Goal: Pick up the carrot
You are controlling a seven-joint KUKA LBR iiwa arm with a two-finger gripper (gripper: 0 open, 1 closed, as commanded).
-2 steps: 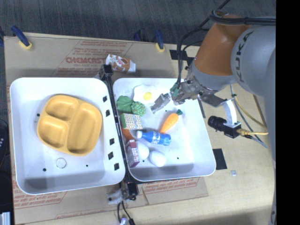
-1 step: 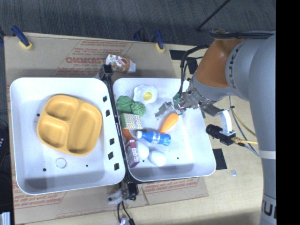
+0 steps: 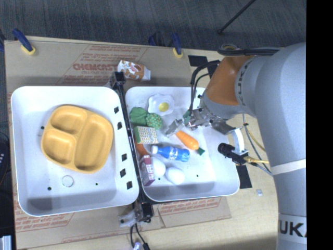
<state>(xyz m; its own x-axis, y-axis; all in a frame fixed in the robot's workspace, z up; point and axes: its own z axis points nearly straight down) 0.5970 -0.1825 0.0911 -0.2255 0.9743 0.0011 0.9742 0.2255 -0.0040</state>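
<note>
In the right bin (image 3: 229, 184), the gripper (image 3: 183, 123) hangs low over the cluttered middle, reaching in from the grey arm (image 3: 270, 98) with its orange band (image 3: 225, 82). Its metal fingers (image 3: 177, 125) are small and dim against the white floor, and whether they stand wide or narrow cannot be told; nothing shows between them.

The carrot (image 3: 187, 139) lies just below and slightly right of the fingertips, close to them but seemingly apart. It rests tilted, its orange body pointing up-left toward the fingers and its green top down-right.

Just below the carrot, further from the fingers, a blue-and-white bottle (image 3: 171, 153) lies on its side, nearly touching the carrot's lower edge. Left of the fingers sit a green leafy vegetable (image 3: 145, 119) and a small patterned box (image 3: 146, 135). Above and left of the fingers lies a fried egg (image 3: 162, 105). Well below them, near the bin's front wall, rest a white egg (image 3: 175, 176) and a small pink-and-white carton (image 3: 147, 170).

Far left of the fingers, the left bin (image 3: 21, 191) holds a yellow divided tray (image 3: 77, 138). On the cardboard behind the bins lies a small brown-and-white packet (image 3: 133, 70).
</note>
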